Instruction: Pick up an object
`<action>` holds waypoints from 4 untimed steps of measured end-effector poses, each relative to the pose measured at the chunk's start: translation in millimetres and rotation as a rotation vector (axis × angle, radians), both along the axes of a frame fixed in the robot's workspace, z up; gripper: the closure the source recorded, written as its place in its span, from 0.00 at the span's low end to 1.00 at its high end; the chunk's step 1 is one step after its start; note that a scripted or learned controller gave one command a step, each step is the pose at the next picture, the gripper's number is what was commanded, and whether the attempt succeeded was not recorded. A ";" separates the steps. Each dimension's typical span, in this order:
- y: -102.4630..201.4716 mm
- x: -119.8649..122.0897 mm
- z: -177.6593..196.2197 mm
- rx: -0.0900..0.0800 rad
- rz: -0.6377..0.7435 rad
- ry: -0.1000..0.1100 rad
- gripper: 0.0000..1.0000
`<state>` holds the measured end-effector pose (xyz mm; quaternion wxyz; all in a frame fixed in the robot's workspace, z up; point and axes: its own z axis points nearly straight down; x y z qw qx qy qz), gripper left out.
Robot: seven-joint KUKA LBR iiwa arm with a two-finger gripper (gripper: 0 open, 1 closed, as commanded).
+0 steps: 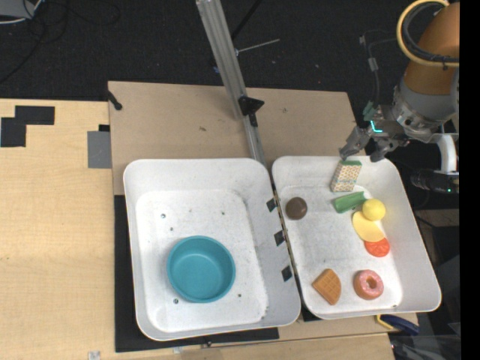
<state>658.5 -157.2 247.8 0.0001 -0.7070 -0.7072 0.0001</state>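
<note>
Wooden bench (pixel 52 201), two white bins. Nearest in the right bin (pixel 416 276): waffle (pixel 327 286), donut (pixel 368 284). Beyond the donut, banana (pixel 370 220), then the box (pixel 346 175) near the far rim. Gripper (pixel 366 144) just above the box, fingers spread, nothing between them.

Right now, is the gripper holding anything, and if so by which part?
Nothing is seen held. The gripper sits just above the top edge of the speckled box at the right bin's far rim; no object shows between its tips.
</note>
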 end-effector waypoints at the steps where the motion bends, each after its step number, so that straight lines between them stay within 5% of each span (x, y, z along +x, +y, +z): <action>1: 0.0 0.0 0.0 0.000 0.000 0.000 0.00; 4: -3.8 8.4 -156.5 -0.003 -0.003 0.003 0.00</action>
